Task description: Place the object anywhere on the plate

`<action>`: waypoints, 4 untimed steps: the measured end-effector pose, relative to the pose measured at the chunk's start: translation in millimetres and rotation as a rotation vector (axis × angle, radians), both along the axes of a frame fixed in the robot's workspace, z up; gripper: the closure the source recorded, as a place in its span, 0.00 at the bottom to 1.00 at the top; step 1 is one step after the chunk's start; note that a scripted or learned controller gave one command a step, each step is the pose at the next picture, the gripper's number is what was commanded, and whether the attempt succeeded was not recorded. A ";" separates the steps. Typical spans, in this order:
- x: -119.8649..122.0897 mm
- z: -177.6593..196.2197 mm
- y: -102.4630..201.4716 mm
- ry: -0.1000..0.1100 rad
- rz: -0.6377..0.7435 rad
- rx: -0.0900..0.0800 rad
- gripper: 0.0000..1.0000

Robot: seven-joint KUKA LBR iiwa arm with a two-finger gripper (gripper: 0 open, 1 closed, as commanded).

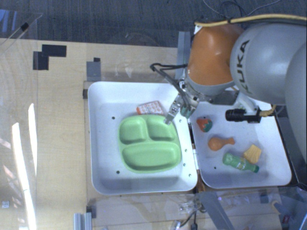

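Camera view
Landmark: green divided plate (149, 145), three compartments, lying in the left white bin (100, 143).
Surface (53, 128): pale wood, carrying both bins side by side.
Arm (240, 56): grey with an orange band, reaching in from the plate's upper right.
Gripper (175, 110): over the plate's upper right corner, just above the divider between the bins; whether its fingers are apart or together I cannot tell, and nothing is seen between them.
Red and white packet (149, 108): just behind the plate's far edge, in the left bin, off the plate, just left of the gripper.
Right white bin (278, 176): right of the plate.
Red and green fruit-like item (205, 124): right of the plate, nearest the divider.
Orange drumstick-shaped item (219, 143): right of the plate, below the fruit-like item.
Green bottle (239, 162): lying on its side, right of the plate's lower edge.
Yellow wedge (253, 153): touching the bottle's far end, well apart from the plate.
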State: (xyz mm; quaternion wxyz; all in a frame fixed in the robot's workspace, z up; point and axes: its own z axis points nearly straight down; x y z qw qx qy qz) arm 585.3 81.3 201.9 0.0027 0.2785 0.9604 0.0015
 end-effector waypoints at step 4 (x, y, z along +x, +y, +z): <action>-25.1 102.1 -22.1 -0.004 0.095 -0.001 1.00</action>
